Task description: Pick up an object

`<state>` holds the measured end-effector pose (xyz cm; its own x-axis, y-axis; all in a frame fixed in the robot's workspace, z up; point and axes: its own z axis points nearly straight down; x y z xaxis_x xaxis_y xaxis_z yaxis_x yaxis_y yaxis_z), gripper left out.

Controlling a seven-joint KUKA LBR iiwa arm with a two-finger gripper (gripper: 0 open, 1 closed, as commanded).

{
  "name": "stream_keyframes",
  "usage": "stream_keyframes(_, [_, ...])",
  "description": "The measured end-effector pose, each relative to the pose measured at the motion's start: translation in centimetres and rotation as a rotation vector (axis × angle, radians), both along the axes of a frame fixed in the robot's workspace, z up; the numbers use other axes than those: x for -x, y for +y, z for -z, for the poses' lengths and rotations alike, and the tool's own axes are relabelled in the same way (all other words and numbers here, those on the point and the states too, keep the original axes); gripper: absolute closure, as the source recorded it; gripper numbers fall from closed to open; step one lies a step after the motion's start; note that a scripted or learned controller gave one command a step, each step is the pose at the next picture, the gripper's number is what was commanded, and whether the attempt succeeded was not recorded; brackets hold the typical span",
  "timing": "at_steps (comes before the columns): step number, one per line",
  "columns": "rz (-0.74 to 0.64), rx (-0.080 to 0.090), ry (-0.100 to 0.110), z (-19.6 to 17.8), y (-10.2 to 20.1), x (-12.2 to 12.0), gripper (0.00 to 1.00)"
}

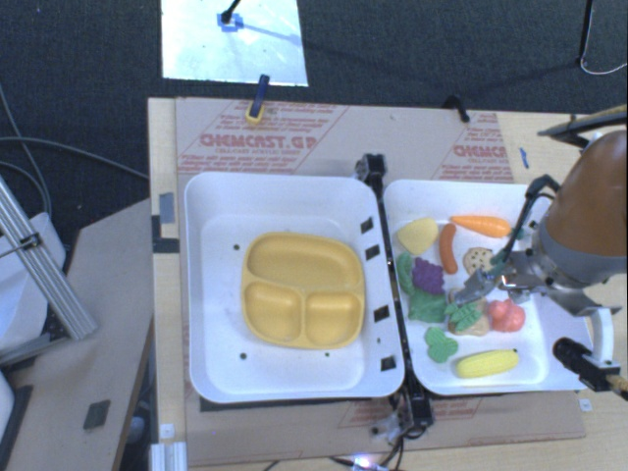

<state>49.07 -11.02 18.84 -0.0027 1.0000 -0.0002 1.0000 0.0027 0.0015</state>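
The fingers (479, 288), whose spread cannot be told, are lowered over small toy foods (461, 314) heaped at the right bin's (412, 196) centre. These are judged light, hard, slippery plastic; the corn cob (488, 363), at six o'clock, offers clear sides.

Non-task items noted
A yellow divided tray (299, 289) lay in the left bin (211, 263); the desk (324, 135) bore printed cardboard.
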Motion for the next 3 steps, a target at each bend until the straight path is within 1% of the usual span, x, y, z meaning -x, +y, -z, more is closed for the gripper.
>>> stream_keyframes(1, [0.003, 0.003, -0.001, 8.9, -6.2, -7.8, 0.0])
stream_keyframes(2, [-0.002, -0.002, -0.002, 0.2, -1.4, 0.0, 0.0])
stream_keyframes(3, [0.0, 0.004, -0.012, 8.8, -6.2, -2.5, 0.0])
